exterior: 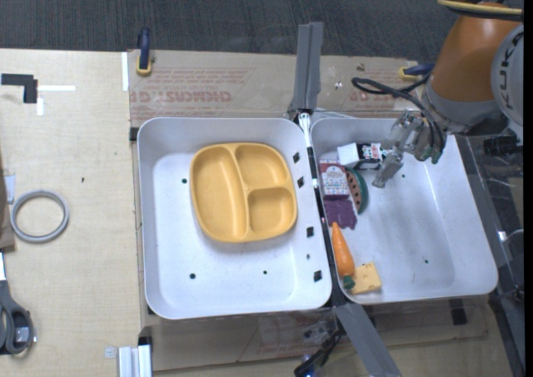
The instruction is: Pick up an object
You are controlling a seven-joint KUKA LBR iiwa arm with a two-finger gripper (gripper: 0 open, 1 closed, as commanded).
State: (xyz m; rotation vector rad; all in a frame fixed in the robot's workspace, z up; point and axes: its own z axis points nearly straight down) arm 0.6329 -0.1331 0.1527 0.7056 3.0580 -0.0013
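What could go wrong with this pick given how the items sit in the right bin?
1. The items hug the right white bin's left wall: the purple packet, orange carrot and yellow cheese wedge leave little finger room there.
2. The two-finger gripper hangs beside the watermelon slice, which touches the packet, so closing may nudge both.

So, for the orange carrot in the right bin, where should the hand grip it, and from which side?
Probably across the middle of the carrot, from straight above. It lies flat and lengthwise against the right bin's left wall, so the fingers should close along its narrow width, one on the free right side.
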